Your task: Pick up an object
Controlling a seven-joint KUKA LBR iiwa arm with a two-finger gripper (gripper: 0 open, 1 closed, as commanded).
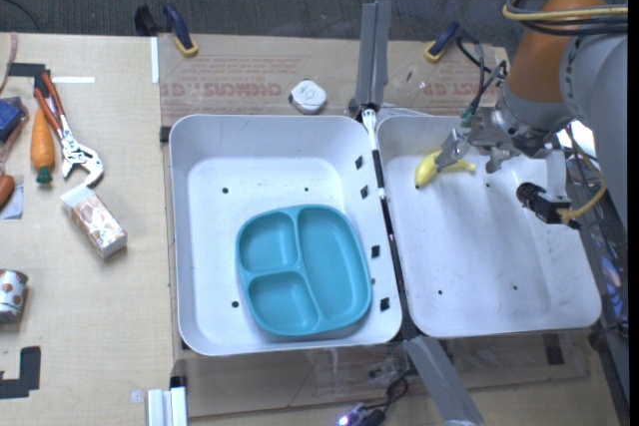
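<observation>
A yellow banana (435, 169) lies at the far left of the right bin (499, 294), close to its back wall. My gripper (469, 153) hangs right over the banana's right end, at the tip of the grey arm with the orange band (544, 55). From here I cannot make out whether it touches the banana. A teal divided plate (300, 269) rests in the left bin (200, 214).
On the bench to the left lie pliers (68, 140), a carrot-like thing (41, 145), a small box (95, 222) and a can (10, 294). A white round thing (309, 96) sits behind the left bin. Cables (559, 205) hang beside the wrist.
</observation>
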